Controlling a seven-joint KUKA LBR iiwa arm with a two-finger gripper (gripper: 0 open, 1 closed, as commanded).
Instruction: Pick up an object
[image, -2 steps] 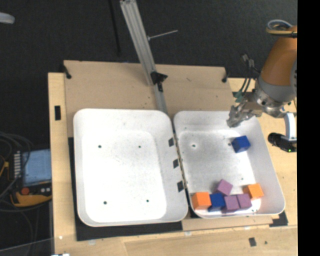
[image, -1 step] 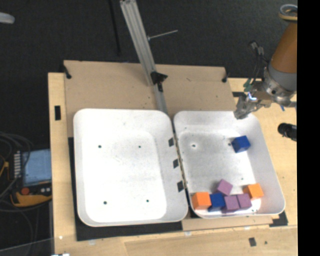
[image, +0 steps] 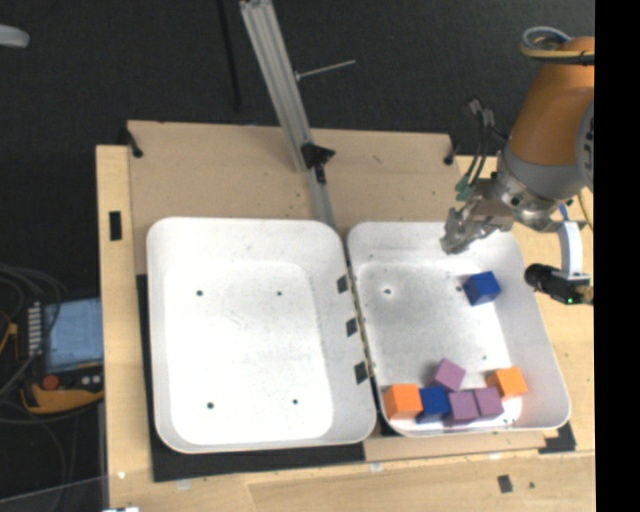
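I'm hovering my claw (image: 462, 236) near the blue cube (image: 482, 288), can't tell claw state; cube looking light, rigid, best pinched across flat opposite faces

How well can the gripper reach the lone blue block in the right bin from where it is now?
Probably yes. The gripper hangs over the right bin's far edge, and the lone blue block lies just nearer the camera on bare floor, apart from the other blocks, with nothing in between.
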